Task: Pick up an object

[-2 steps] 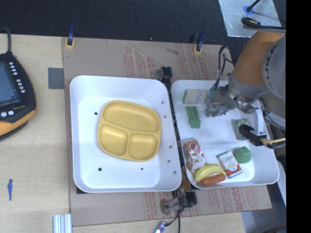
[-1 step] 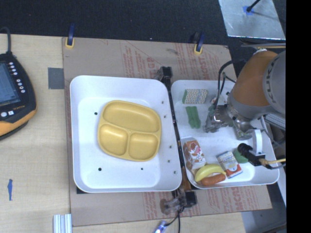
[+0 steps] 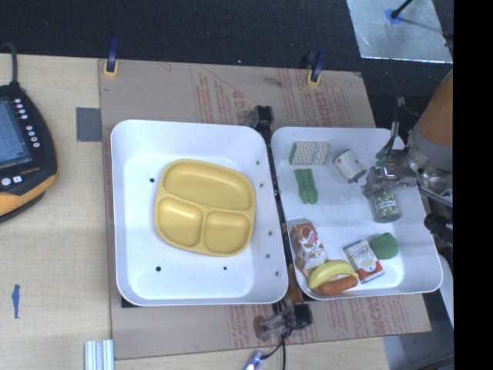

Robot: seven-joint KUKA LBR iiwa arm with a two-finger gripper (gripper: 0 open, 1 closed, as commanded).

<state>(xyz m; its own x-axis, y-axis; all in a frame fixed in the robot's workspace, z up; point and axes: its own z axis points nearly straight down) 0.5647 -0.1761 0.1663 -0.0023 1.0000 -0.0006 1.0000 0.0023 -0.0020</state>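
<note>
The gripper [image 3: 380, 179] reaches in from the right and hovers low over the right bin [image 3: 339, 214], near its far right side. Right under it, and partly covered by it, stands a small speckled jar [image 3: 384, 205]. A white cup [image 3: 347, 163] lies on its side just left of the gripper. Other items in this bin are a patterned box [image 3: 309, 153], a green block [image 3: 306, 185], a snack packet [image 3: 307, 243], a banana [image 3: 333, 271], an orange sausage [image 3: 337, 286], a small carton [image 3: 363, 260] and a green ball [image 3: 384, 245].
The left bin [image 3: 139, 268] holds a yellow divided plate [image 3: 205, 206]. A teach pendant [image 3: 19, 149] lies at the bench's left edge. Clamps [image 3: 112, 58] pin the cardboard at the back. The arm's orange band [image 3: 439, 118] rises at the right.
</note>
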